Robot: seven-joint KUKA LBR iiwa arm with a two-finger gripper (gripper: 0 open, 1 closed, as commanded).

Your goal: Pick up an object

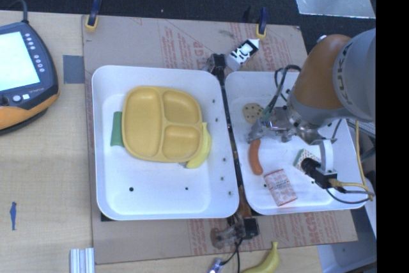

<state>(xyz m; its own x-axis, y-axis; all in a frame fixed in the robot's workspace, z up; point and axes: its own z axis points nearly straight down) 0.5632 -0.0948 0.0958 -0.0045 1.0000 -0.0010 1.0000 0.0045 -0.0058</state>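
Observation:
My gripper (267, 127) hangs low over the right bin (255, 204), under the grey and orange arm (329, 83) that comes in from the right. Just below it and to its left lies an orange sausage (255, 157). A brown round cookie (252, 113) sits up and left of the gripper. A red and white packet (280, 187) lies near the bin's front. A smaller patterned packet (308, 157) lies to the right, partly behind a cable.
The left bin (160, 201) holds a yellow divided plate (162, 123), with a green item (117, 129) under its left side and a yellow banana-shaped piece (202, 151) at its right. A tablet (22, 73) lies far left. Another banana (265, 260) rests on the bench in front.

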